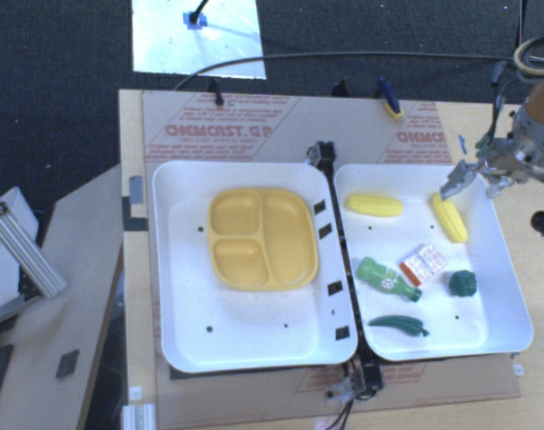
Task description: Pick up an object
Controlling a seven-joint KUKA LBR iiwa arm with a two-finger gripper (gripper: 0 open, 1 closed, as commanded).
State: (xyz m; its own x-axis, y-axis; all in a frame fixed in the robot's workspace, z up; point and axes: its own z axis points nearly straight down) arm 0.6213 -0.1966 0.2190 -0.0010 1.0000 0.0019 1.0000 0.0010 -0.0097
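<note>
The right bin (509, 316) holds several small items. Two yellow corn cobs lie near its far side, one (373, 206) at the left and one (449, 219) at the right. Nearer the front are a green bottle (387, 279), a red and white packet (423, 264), a dark green broccoli piece (462, 283) and a green chili (399, 325). My gripper (478, 184) hangs over the bin's far right corner, just above and right of the second cob. Its fingers are spread open with nothing between them.
The left bin (177, 330) holds a yellow divided plate (261, 239). A black clip strip (334, 249) runs along the seam between the bins. A blue clamp (390, 99) sits on the board behind the right bin.
</note>
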